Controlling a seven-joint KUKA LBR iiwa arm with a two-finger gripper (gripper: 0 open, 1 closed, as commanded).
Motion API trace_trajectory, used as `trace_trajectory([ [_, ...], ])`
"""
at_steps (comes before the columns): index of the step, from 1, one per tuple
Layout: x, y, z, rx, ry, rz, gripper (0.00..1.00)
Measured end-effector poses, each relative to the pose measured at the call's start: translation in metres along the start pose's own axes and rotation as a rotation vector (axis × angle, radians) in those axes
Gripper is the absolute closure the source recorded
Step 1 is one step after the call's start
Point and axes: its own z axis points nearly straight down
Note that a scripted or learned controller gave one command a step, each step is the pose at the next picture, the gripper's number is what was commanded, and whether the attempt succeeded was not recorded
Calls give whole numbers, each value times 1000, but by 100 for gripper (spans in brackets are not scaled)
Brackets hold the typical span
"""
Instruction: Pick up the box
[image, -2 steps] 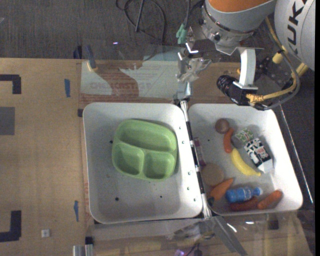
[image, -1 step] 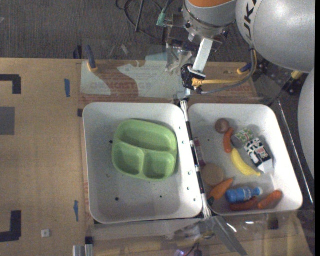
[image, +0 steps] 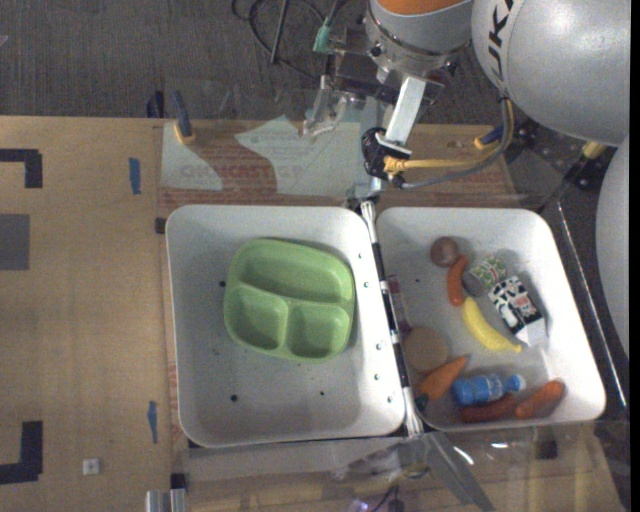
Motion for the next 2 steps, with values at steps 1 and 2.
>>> trace_trajectory([
  [1,1,0,-11,-3,0,-2,100],
  [2,2,1,-22,-6,1,-5,100],
])
